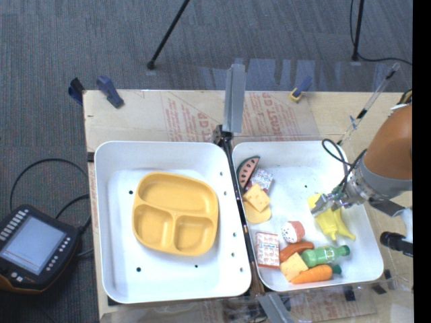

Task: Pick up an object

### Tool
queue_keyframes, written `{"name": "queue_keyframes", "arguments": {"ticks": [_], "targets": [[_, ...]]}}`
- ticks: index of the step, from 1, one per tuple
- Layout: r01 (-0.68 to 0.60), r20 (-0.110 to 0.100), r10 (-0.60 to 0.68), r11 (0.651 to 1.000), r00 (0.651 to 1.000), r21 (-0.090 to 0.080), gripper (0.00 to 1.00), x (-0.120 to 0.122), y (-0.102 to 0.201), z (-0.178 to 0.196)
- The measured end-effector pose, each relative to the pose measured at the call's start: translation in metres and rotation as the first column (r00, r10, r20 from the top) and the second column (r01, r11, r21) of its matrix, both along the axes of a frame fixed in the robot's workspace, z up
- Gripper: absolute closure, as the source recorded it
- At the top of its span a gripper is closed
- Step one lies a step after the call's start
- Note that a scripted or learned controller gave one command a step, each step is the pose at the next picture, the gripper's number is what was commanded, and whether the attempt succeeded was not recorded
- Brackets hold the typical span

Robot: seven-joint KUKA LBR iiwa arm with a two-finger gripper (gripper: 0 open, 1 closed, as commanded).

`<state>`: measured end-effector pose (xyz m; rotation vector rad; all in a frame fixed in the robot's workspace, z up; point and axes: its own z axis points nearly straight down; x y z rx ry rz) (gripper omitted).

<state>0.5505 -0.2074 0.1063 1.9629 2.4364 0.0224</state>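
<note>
My gripper (326, 204) hangs low over the right part of the right bin (296, 155), below the grey wrist and the orange band. It sits right at the top of a yellow banana-shaped toy (335, 226), and a small yellow bit (314, 201) shows at its left side. Whether it grips the yellow toy cannot be made out. Other items lie to the left and below: a watermelon slice (247, 170), a cheese wedge (256, 197), a red-and-white can (291, 231), a green bottle (327, 253) and a carrot (312, 274).
A yellow divided plate (176, 214) lies in the left bin (111, 180). A red box (267, 249) and a silver packet (262, 178) lie near the right bin's left wall. A black cable loop (335, 151) rests at that bin's back right corner.
</note>
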Motion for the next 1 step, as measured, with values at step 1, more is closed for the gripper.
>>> {"name": "queue_keyframes", "arguments": {"ticks": [1], "targets": [[-0.166, -0.013, 0.166, 0.986, 0.986, -0.005, 1.0, 0.0706, 0.0192, 0.0862]]}}
